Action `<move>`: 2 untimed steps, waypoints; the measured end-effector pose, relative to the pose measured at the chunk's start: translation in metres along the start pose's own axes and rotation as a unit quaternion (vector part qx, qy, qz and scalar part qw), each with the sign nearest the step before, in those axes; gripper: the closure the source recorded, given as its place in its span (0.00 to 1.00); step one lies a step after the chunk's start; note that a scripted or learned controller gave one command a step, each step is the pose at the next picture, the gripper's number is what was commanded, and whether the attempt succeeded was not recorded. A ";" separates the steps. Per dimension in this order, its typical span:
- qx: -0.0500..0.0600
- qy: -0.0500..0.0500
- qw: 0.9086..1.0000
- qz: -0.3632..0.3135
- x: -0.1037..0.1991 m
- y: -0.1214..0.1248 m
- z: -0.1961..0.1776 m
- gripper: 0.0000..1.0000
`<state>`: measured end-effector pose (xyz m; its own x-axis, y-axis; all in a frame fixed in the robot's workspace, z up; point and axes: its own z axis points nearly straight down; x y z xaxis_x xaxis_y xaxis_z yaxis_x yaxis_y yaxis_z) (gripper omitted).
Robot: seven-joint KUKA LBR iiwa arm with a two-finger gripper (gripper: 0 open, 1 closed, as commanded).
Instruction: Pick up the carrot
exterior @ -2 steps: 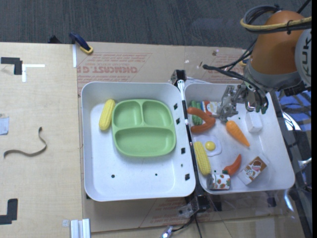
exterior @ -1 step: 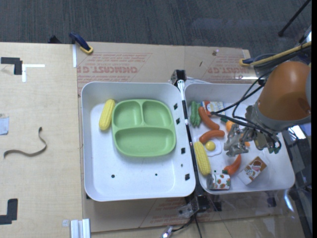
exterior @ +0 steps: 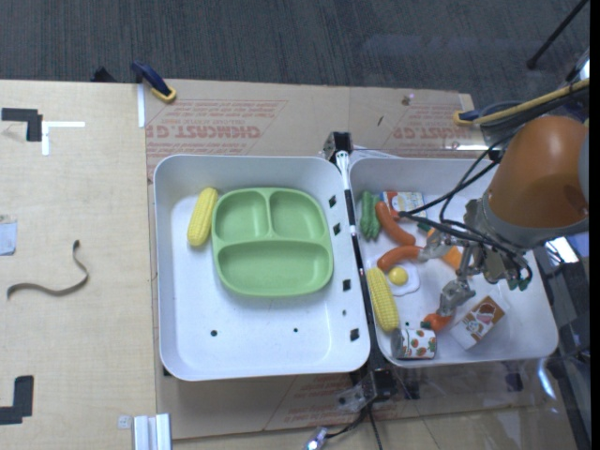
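Gripper [exterior: 457, 293] hangs low in the right bin [exterior: 534, 340], near its middle, metal fingers pointing down toward the near side; can't tell from this angle whether it's apart or together, and nothing visibly sits between the tips. Carrot [exterior: 439, 322], as best I can judge, is the small orange piece with a green end lying just near-left of the tip, touching or almost touching it; partly hidden, so contact is unclear. Another orange bit [exterior: 452, 255] sits just far of the gripper under the cables, identity uncertain. Further out in the same bin: juice carton [exterior: 479, 320] right of the carrot, printed packet [exterior: 415, 343] at the near wall, corn cob [exterior: 382, 299] along the left wall, fried egg [exterior: 402, 277], two sausages [exterior: 394, 232], green vegetable [exterior: 369, 214]. Left bin [exterior: 178, 326] holds green divided plate [exterior: 273, 241] and a second corn cob [exterior: 202, 217]. Progress: arm is in position over the target, grasp not confirmed, lift not yet done.
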<state>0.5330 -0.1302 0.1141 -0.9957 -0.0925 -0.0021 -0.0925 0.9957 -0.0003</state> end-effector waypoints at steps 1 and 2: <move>0.001 -0.002 0.992 0.127 -0.022 -0.042 0.021 0.00; 0.000 0.000 0.973 0.232 -0.050 -0.049 0.020 0.00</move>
<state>0.5871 -0.1744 0.0940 -0.9302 0.3671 -0.0023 0.3671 0.9302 0.0002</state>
